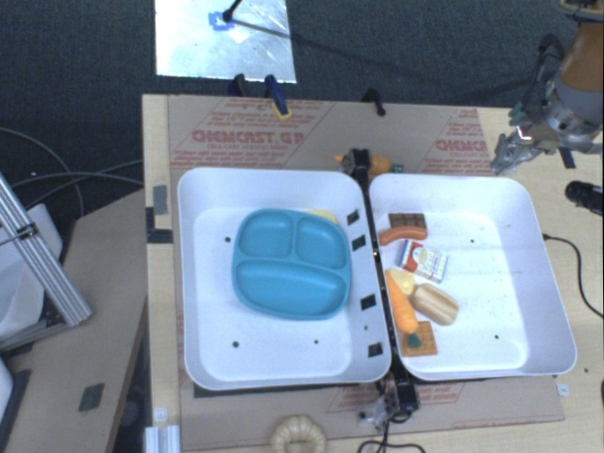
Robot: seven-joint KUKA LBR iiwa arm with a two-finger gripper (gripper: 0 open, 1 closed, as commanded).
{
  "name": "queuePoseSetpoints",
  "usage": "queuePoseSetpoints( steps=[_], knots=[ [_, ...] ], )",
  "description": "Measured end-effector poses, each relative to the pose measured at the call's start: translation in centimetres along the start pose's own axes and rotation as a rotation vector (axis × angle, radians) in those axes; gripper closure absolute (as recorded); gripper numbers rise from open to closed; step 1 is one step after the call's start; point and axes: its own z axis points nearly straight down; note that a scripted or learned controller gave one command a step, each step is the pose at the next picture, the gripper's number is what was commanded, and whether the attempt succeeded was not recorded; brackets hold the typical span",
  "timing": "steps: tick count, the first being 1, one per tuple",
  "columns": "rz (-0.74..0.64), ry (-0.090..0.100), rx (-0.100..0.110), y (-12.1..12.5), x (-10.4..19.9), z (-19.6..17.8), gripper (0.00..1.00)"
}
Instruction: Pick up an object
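Bench front: a pale coiled ring [298, 434] lies on the board just below the two bins.
Left bin: the shallow white plastic bin [203, 338] holds a blue three-compartment plastic tray [291, 262], lying flat near its middle; a small pale yellow item [324, 216] shows at the tray's far edge, mostly hidden.
Right bin: the shallow white plastic bin [528, 281] holds a cluster of toy food along its left side.
Cluster, near to far: a brown square cracker-like piece [421, 340]; an orange carrot [403, 311] touching it; a tan bread roll [435, 303] just beside the carrot; a pale yellow rounded piece [399, 279]; a small red-and-white carton [425, 260]; an orange sausage-like piece [394, 236]; a brown chocolate-like bar [408, 222].
Bench surface: brown cardboard with red lettering [247, 136] lies beneath both bins.
Gripper: the grey two-finger gripper [507, 151] hangs beyond the right bin's far right corner, well apart from the toy food; nothing visible between its tips; whether spread or closed cannot be told.
Far floor: a shiny silver sheet [225, 28] rests on dark carpet.
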Motion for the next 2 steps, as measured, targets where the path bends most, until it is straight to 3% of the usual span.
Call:
queuePoseSetpoints(
  steps=[1, 2],
  knots=[
    [-0.002, 0.002, 0.007, -2.9, 3.9, 0.9, 1.00],
    [-0.003, 0.002, 0.005, -5.6, 8.4, -0.4, 1.00]
  ],
)
